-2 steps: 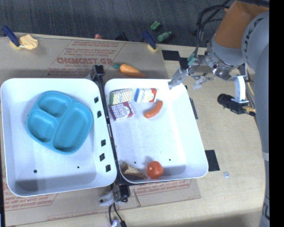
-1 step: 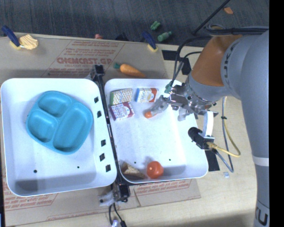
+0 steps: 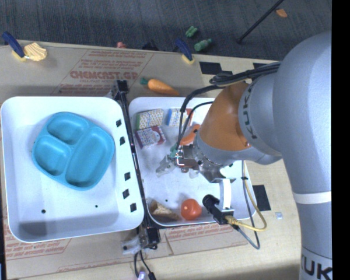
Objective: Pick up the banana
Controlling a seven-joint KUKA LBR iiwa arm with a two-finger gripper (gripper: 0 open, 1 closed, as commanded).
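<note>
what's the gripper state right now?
gripper: over the right bin, open or shut cannot be told; nothing visibly held.

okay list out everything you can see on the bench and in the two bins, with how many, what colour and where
divided plate: one, light blue, in the left bin
small cartons: two, printed white and red, far end of the right bin
round fruit: one, red-orange, near end of the right bin
brown item: one, beside the round fruit; too blurred to name
carrot: one, orange, on the cardboard beyond the right bin
arm: one, grey with orange band, over the right bin
hand: one, metal, low in the right bin
</note>
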